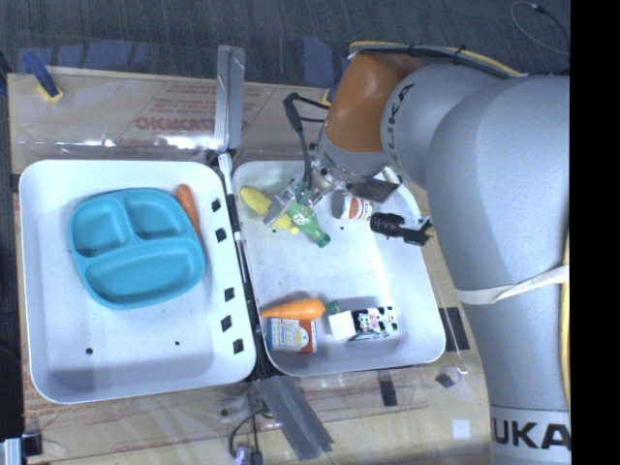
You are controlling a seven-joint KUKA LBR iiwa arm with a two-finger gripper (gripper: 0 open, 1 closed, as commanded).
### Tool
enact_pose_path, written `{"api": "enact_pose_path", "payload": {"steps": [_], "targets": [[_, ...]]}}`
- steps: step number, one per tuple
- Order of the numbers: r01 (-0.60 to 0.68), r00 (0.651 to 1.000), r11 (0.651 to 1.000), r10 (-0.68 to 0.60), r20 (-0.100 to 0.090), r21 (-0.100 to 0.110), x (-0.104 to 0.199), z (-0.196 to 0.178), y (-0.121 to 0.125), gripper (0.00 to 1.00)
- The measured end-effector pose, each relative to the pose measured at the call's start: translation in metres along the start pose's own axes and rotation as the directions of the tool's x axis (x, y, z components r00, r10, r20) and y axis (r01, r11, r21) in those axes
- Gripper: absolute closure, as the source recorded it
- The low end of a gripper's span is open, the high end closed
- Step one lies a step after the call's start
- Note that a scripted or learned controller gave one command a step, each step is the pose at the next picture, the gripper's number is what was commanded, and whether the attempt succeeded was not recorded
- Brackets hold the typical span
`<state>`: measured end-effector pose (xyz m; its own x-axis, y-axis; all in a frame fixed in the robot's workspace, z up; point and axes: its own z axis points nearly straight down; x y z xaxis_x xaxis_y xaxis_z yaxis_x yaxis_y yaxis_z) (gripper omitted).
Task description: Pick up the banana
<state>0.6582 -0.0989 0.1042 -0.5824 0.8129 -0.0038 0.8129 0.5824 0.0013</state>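
Nearest me, below the hand [291, 204], I saw an orange plastic carrot [295, 309] by the right white bin's [412, 342] front wall. Farther up, the curved yellow banana [255, 200] lay just left of the hand; I couldn't tell its grip.

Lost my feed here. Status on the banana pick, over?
Hand down in right bin, at banana. Grasp unconfirmed. Green bottle crowds it.

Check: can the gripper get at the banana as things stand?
Probably yes. The gripper is down in the right bin, right beside the banana. A green bottle lies close by and crowds it.
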Motion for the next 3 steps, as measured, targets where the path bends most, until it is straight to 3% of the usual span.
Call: {"api": "enact_pose_path", "payload": {"steps": [1,2,3], "targets": [[-0.139,0.990,0.990,0.139,-0.003,0.002,0.027,-0.133,0.019,1.00],[-0.139,0.990,0.990,0.139,-0.003,0.002,0.028,-0.133,0.019,0.00],[-0.316,0.949,0.949,0.316,-0.004,0.006,0.047,-0.095,-0.073,0.00]]}}
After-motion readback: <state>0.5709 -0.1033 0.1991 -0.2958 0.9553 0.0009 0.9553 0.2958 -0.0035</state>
